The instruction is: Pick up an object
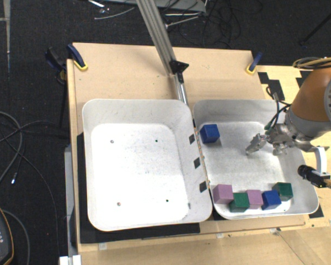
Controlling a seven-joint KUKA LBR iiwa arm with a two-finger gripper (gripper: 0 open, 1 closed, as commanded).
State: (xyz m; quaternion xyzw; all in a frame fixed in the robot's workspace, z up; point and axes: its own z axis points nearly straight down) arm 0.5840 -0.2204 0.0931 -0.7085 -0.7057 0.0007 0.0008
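In the right bin [237,112], a blue cube [209,133] sits alone near the left wall. Along the bin's front edge runs a row of cubes: purple [223,192], green [240,201], pink-purple [254,198], blue [271,199] and green [284,190]. My gripper [266,147] hangs over the bin's middle right, to the right of the lone blue cube and well behind the row. It is open, with only bare bin floor between its fingers.
The left bin [99,112] lies beside the right one, with a dark divider strip [197,162] between them. A slanted metal pole [157,29] reaches in from the back. Clamps [77,59] hold the bench's back corners.
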